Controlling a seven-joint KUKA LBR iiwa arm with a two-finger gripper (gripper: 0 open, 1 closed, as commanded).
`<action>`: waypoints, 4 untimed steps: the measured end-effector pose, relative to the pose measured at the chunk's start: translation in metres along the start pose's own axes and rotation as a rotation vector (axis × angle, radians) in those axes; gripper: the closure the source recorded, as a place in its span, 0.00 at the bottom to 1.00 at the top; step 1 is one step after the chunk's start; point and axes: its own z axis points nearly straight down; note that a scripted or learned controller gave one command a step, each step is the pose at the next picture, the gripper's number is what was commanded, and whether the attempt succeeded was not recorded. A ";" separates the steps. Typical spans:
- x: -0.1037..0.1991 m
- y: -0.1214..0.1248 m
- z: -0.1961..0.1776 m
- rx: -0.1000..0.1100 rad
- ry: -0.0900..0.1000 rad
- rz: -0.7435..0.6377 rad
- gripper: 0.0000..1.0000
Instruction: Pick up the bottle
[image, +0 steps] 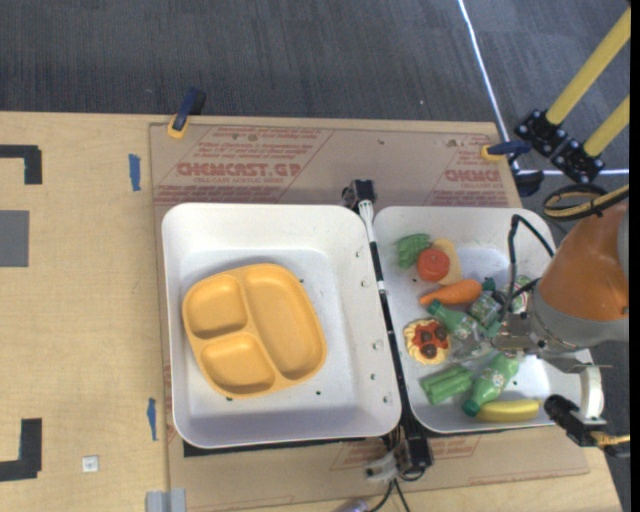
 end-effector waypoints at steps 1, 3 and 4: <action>0.000 0.001 -0.010 -0.003 -0.002 0.001 1.00; 0.039 -0.007 -0.041 0.006 0.002 0.062 1.00; 0.045 -0.003 0.002 -0.012 -0.002 -0.072 1.00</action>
